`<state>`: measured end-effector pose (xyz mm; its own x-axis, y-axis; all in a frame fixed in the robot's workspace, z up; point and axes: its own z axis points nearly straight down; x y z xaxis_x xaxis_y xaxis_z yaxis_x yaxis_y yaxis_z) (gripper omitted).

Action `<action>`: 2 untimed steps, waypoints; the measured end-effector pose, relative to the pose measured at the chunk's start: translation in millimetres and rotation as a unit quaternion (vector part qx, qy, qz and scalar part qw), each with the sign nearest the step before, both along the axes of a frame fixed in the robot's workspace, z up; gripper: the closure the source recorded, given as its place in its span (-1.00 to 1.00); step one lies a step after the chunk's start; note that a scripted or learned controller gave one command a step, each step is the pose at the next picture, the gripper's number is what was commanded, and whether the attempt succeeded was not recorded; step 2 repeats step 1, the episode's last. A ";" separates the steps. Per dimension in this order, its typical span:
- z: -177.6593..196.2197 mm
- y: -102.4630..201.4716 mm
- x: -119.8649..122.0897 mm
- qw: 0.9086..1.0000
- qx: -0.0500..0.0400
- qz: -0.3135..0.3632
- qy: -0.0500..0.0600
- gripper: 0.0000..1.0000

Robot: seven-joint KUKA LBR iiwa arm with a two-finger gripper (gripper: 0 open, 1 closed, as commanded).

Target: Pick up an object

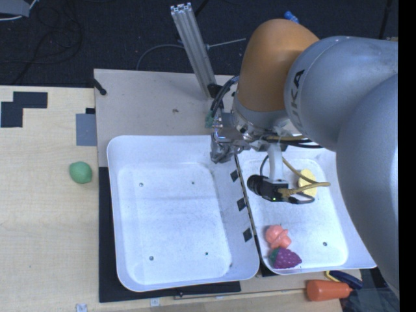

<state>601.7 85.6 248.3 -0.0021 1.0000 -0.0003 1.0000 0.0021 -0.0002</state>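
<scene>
Camera view: gripper [221,149] over the left bin's [130,151] rim; its opening can't be told.

Green ball [80,172] sits on the light wood bench [39,239], left of the bins and well apart from them. Orange carrot-like toy [327,290] lies on the bench just beyond the right bin's near edge. Slanted aluminium extrusion bar [194,44] stands behind the bins, with loose cables [156,49] on the dark floor; dark square patches [19,107] mark the bench top-left.
</scene>
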 end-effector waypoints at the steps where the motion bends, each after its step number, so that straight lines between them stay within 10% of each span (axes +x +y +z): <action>1: -0.1 -0.4 -0.2 1.000 0.000 0.000 0.000 -1.00; 2: -0.1 -0.4 -0.2 1.000 0.000 0.000 0.000 -1.00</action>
